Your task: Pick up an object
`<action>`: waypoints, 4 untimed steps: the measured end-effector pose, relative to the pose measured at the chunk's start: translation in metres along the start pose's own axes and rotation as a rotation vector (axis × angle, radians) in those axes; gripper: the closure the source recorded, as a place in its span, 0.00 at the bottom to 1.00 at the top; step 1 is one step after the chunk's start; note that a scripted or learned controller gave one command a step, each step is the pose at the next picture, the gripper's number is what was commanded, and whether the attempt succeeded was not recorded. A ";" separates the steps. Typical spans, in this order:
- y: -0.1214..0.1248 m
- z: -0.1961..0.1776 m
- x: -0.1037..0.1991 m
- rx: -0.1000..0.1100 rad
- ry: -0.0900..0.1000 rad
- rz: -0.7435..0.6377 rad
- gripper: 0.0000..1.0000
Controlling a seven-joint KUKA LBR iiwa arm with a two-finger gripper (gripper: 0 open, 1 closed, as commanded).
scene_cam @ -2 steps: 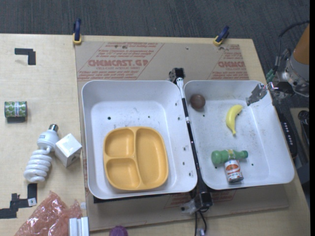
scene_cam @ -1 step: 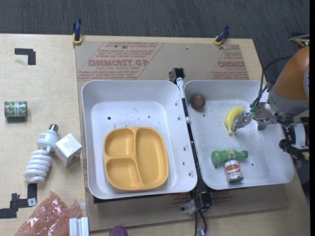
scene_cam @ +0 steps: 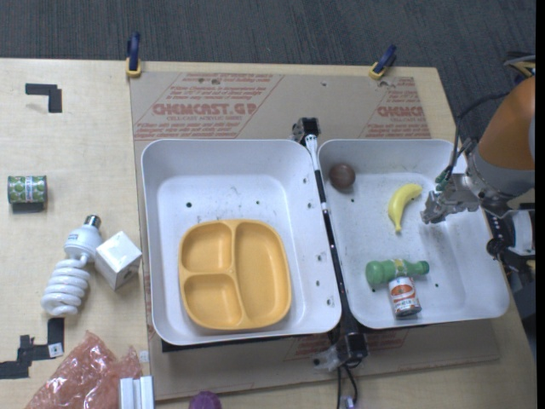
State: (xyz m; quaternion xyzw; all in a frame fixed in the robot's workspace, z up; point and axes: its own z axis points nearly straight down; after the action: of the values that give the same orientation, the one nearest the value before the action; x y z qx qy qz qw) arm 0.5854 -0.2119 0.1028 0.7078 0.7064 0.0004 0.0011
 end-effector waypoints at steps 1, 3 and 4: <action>0.000 0.000 0.000 0.000 0.000 0.000 0.00; -0.067 0.000 0.057 -0.001 0.000 0.001 1.00; -0.067 0.000 0.057 -0.001 0.000 0.001 0.00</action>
State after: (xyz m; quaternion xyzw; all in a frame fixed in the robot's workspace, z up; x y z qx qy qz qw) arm 0.5187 -0.1547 0.1024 0.7081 0.7061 0.0006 0.0015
